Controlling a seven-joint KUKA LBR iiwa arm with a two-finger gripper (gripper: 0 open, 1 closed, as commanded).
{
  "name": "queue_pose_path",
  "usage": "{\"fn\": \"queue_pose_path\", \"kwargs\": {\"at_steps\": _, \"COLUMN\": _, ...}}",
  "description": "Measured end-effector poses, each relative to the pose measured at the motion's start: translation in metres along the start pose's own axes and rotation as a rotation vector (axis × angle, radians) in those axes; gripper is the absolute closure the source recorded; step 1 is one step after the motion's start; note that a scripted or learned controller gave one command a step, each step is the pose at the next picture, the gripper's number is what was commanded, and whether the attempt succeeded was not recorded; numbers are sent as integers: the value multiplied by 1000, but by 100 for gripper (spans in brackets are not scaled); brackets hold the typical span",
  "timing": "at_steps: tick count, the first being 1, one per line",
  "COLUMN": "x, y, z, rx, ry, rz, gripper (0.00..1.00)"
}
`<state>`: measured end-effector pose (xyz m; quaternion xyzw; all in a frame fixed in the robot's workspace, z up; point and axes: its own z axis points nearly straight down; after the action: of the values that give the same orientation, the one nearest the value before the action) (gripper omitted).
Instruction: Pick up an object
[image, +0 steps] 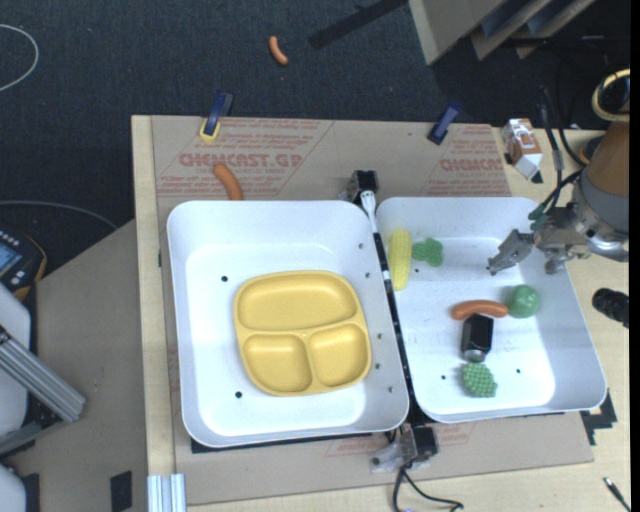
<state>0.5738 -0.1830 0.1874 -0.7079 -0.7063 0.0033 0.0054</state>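
Above the right bin (570, 300), near its far right side, the end effector (528, 256) hangs with fingers spread and nothing between them. Below it lie a green ball (522, 298), sausage (479, 309), black can (477, 336), broccoli (479, 380), corn (399, 257). A yellow tray (300, 330) sits in the left bin (190, 300).

A yellow divided tray (300, 330) lies in the left bin (190, 300); a stray orange sausage (229, 181) rests on the board behind.
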Motion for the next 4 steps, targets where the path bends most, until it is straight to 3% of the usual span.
{"fn": "queue_pose_path", "kwargs": {"at_steps": 1, "x": 0, "y": 3, "z": -6, "rx": -12, "ry": -3, "rz": -3, "gripper": 0}}
{"fn": "queue_pose_path", "kwargs": {"at_steps": 3, "x": 0, "y": 12, "z": 101, "rx": -5, "ry": -1, "rz": -2, "gripper": 0}}
{"fn": "queue_pose_path", "kwargs": {"at_steps": 4, "x": -1, "y": 14, "z": 86, "rx": -14, "ry": -4, "rz": -2, "gripper": 100}}
